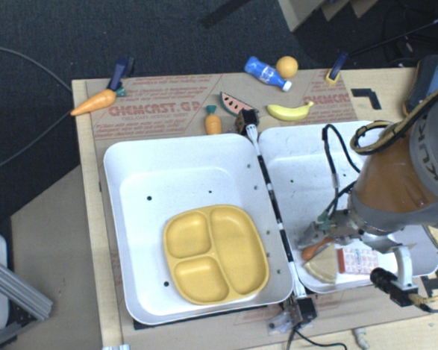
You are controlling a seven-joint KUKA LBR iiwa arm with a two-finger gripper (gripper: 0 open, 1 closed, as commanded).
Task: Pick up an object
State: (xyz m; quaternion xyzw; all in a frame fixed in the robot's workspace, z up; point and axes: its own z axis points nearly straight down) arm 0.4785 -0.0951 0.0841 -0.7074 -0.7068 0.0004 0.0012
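The left bin (129,177) has lots of open floor at the back, but a yellow plate (215,251) fills its front. The right bin (296,161) is open at the back. The arm (399,184) covers its front corner, where small things, maybe food toys, crowd together.

Bench count: two bins, one plate, and loose toy food.

Two shallow white plastic bins, the left bin (132,214) and the right bin (300,157), sit side by side. One yellow three-compartment plastic plate (215,252) lies in the left one. On the board behind the bins: two orange toy carrots, a long one (94,103) and a short one (213,123); one yellow toy banana (289,112); one watermelon slice (233,103); one blue and white bottle (266,74); one small orange ball (288,66).
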